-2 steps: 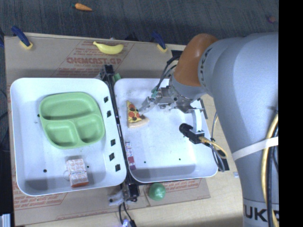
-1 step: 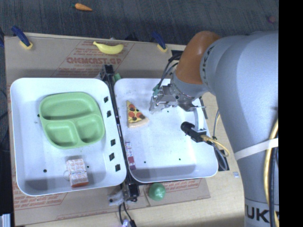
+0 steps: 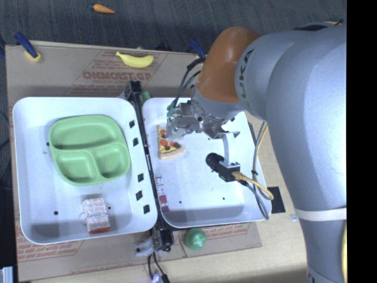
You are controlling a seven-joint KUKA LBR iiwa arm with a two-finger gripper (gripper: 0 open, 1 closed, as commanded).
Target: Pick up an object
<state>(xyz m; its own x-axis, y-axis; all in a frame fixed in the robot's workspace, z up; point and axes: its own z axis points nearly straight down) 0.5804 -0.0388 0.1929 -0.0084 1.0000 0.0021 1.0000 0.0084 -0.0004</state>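
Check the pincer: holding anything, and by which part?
Cannot be told. The pincer sits just above the pizza slice in the right bin; no grip visible.

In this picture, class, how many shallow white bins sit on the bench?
2, side by side: the left bin holds a green tray; the right bin lies partly under the arm.

Divided tray (image 3: pixel 88 149) and small carton (image 3: pixel 95 214) in left bin (image 3: pixel 23 175), pizza slice (image 3: pixel 168 146) in right bin (image 3: pixel 200 211), banana (image 3: pixel 135 58) behind bins, ball (image 3: pixel 195 239) before them.

Right bin (image 3: pixel 200 214) floor open — pizza slice (image 3: pixel 169 146) blocks left.
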